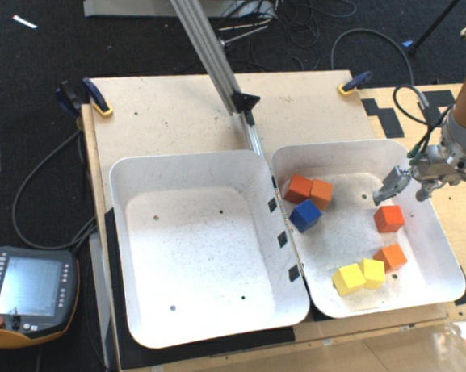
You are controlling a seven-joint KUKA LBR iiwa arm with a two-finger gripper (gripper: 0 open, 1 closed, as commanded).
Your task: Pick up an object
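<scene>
The grey KUKA arm (465, 132) enters from the right edge and reaches over the right-hand shallow white plastic bin (440, 240). Its two-finger gripper (405, 184) hangs above the bin's upper right part, just above and slightly right of a red cube (389, 218). One finger (391, 183) slants down to the left, the other sits further right, with a visible gap between them; the jaws stand apart and nothing lies between them. The red cube rests on the bin floor, apart from the fingertips.

Right bin contents: an orange-red block (299, 188) touching a lighter orange block (322, 191) in the upper left area, with a blue cube (305, 214) just below them and touching or nearly touching the pair. Near the lower edge, two yellow blocks (349, 278) (373, 272) sit side by side in contact, and a small orange block (391, 255) sits just to their right, below the red cube.

The left-hand shallow white plastic bin (131, 230) adjoins the right bin along a shared middle rim.

Both bins sit on a pale wooden board (170, 118) clamped at its upper corners by yellow-and-blue clamps (96, 100) (354, 84). A slanted metal rail (209, 49) runs from the top of the view down to the join between the bins. A handheld control pendant with a screen (27, 292) lies on the dark floor to the left, cable attached.
</scene>
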